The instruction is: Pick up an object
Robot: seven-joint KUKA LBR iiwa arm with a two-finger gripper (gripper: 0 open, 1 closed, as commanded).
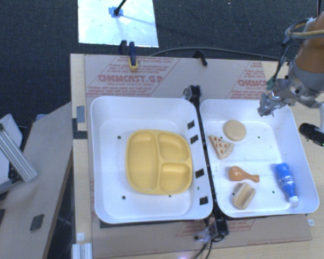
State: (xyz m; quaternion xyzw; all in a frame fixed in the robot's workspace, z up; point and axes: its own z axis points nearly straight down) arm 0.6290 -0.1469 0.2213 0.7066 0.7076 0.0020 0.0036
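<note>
- Wooden bench (54, 144) under dark carpet, bearing two shallow white bins side by side, left bin (105, 117) and right bin (302, 161).
- Nearest the camera, well below the pincer: tan bread roll (243, 195) by the right bin's front wall, blue bottle (285, 182) with white cap lying to its right.
- Just beyond: orange toy drumstick (243, 174), below and left of the pincer.
- Further in: waffle-patterned wedge (221, 146), and round beige biscuit (234, 130) just beside it, the closest item to the pincer, lower left of it.
- Far left of the pincer: yellow divided plate (157, 161) flat in the left bin.
- Pincer (266, 106) poised over the right bin's back right corner, on grey arm with orange band (316, 53); nothing seen between its fingers; released or clenched, cannot tell.
- Farthest back: pale sheet (117, 15) on the carpet.
</note>
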